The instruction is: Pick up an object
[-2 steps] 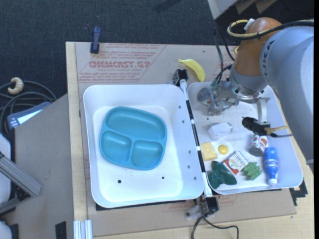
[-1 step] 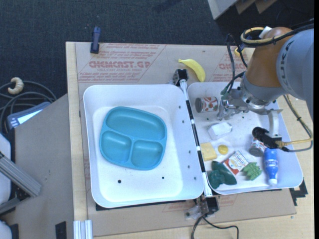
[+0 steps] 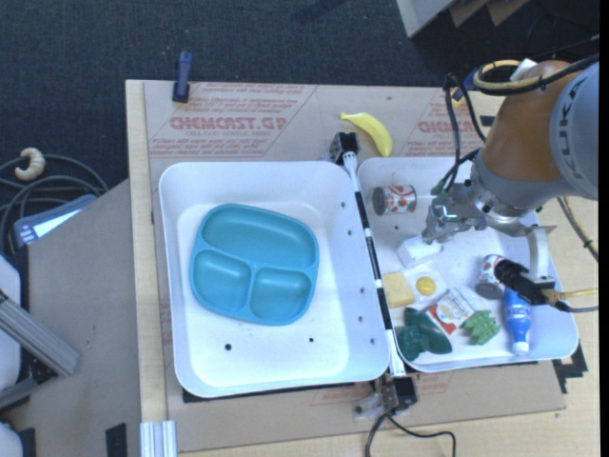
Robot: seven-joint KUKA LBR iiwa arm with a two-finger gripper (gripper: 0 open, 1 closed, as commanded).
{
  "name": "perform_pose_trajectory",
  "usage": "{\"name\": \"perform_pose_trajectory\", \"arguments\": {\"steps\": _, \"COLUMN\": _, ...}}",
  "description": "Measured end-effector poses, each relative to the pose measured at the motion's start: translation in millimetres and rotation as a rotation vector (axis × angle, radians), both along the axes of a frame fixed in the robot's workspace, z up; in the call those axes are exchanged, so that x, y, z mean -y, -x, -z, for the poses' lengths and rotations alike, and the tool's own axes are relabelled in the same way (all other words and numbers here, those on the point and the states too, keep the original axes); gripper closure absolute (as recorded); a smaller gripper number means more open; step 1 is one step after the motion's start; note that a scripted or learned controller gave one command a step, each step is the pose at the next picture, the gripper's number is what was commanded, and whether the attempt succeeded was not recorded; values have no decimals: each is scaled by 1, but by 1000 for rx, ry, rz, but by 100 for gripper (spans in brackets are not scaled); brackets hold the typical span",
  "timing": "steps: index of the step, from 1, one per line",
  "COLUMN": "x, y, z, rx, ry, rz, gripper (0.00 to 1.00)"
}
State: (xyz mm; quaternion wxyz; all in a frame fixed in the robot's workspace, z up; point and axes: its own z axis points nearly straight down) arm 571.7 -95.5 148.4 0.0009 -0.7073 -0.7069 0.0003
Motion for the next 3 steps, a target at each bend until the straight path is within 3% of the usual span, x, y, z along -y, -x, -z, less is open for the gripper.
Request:
{"name": "perform_pose_trajectory", "arguments": {"steps": 1, "x": 0, "y": 0, "z": 0, "rx": 0, "ry": 0, "rz": 0, "gripper": 0}}
{"name": "perform_pose_trajectory", "arguments": {"steps": 2, "x": 1, "y": -51, "z": 64, "rx": 2, "ry": 1, "rz": -1, "gripper": 0}}
{"name": "perform_pose_trajectory", "arguments": {"steps": 3, "x": 6, "y": -70, "z": 67, "rx": -18, "ry": -2, "rz": -3, "gripper": 0}}
